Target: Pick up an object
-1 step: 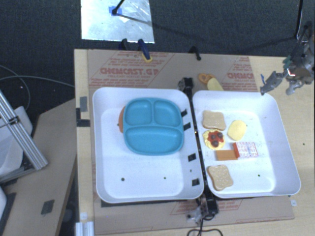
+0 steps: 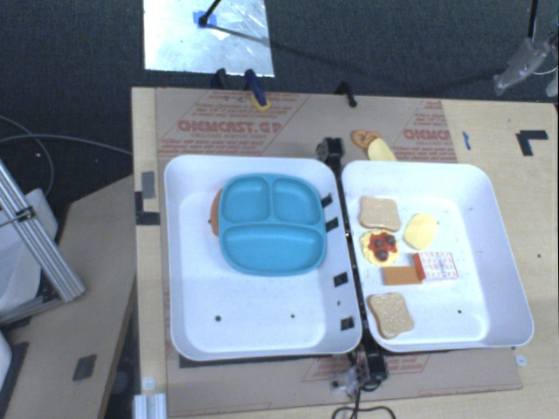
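From the camera above, two white bins sit side by side on a table covered with printed brown cardboard. The left bin holds a blue divided plate, lying flat, with an orange-brown edge of something peeking out from under its left side.

The right bin holds the small toy foods, loosely clustered toward its left half. These are a bread slice, a pale yellow piece just beside it, and a yellow round with red topping below the slice. An orange-brown block touches a small red-and-white box, and a second bread slice lies nearest the front wall.

Beyond the bins, a yellow piece and a brown piece rest on the cardboard. How the jaws stand cannot be told here.
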Motion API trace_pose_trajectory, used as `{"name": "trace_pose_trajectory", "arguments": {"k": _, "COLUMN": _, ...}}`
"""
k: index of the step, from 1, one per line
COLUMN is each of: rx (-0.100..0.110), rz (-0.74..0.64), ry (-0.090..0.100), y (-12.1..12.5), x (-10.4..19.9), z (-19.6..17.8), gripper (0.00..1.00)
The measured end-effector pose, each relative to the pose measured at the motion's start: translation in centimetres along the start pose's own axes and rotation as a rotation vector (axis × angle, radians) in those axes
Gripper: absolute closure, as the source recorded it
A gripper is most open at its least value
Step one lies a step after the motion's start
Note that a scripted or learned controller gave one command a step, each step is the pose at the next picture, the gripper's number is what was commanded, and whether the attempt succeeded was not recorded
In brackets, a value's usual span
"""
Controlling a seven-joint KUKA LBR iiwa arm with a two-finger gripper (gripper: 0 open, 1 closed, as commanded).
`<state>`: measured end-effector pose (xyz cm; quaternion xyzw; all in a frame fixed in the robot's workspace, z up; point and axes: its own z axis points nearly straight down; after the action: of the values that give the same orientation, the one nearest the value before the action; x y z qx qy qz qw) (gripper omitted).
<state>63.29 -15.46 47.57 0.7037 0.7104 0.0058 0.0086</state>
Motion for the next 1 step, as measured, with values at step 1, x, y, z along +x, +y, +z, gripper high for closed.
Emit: {"name": "trace_pose_trajectory", "arguments": {"k": 1, "rx": 0.022, "rz": 0.009, "ry": 0.004, "y": -3.06, "x": -0.38, "z": 9.58, "gripper": 0.0}}
